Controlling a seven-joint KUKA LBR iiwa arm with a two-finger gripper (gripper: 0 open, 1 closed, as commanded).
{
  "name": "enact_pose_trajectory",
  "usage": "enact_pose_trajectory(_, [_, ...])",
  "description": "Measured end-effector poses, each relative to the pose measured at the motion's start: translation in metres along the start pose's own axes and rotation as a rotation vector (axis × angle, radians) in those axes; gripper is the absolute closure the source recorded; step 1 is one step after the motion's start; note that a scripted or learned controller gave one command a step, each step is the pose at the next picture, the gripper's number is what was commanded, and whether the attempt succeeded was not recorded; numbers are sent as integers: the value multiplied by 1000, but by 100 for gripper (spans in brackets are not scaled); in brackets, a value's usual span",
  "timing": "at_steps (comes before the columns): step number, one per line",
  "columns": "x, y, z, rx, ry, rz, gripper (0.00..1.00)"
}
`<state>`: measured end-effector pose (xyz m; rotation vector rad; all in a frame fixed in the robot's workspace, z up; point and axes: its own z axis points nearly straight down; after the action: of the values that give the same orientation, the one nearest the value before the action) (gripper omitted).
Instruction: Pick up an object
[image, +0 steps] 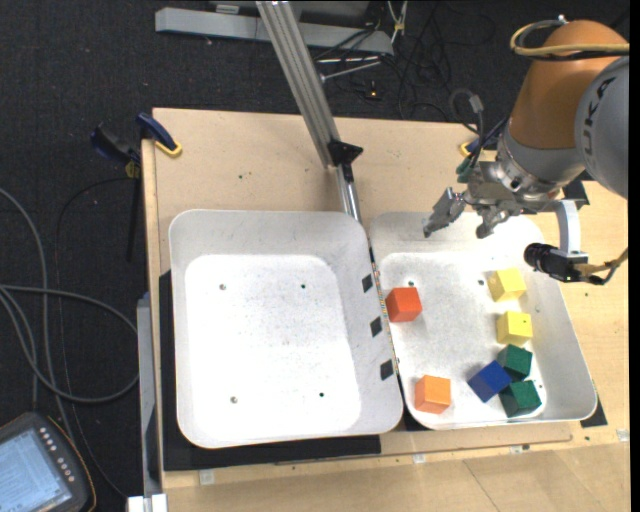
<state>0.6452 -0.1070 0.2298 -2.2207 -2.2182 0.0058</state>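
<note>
Wooden bench (250, 150), dark floor around. Right bin (570, 400) holds seven blocks. Gripper (462, 222) hovers above bin's far rim, fingers spread, nothing between them. Nearest candidate, red block (403, 303), sits near bin's left wall. Nothing lifted yet; descent, grasp, lift remain.

**Surfaces and finishes**

The desk (250, 150) looks like pale, matt wood board. Both bins (200, 240) are white, speckled and faintly scuffed. Below the metallic fingers (462, 218), the coloured blocks (404, 304) look matt and smooth. The arm's orange band (560, 80) is glossy.
</note>
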Motion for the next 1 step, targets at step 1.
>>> enact_pose_trajectory(1, [-8,5,54,0,0,0,0])
